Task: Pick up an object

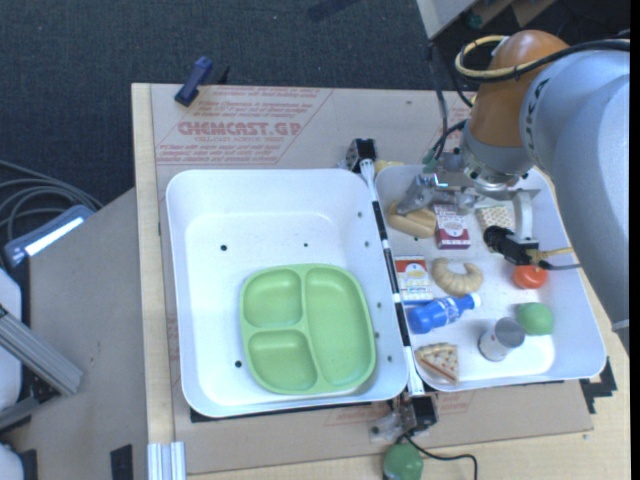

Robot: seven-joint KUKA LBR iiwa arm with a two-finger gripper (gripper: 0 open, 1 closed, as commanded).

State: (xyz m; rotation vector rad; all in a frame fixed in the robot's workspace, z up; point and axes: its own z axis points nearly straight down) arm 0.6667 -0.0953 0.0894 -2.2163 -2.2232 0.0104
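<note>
My gripper (416, 200) hangs low over the far left corner of the right bin (578, 343), with the grey arm reaching in from the right. It is just above a tan bread roll (410, 222) and next to a small red box (453, 232); whether it touches either is unclear. Nearer the camera lie a croissant (456, 274), a white and red carton (412, 278), a blue bottle (438, 313), a pizza slice (438, 360), a grey cup (498, 340), a green ball (537, 317) and an orange ball (530, 277). A cracker (495, 215) lies under the wrist.
The left bin (200, 218) holds a green divided plate (306, 327). A black clip (361, 152) sits at the bins' far joint. A blue object (193, 80) lies at the bench's back left corner, and a green object (403, 460) by the front edge.
</note>
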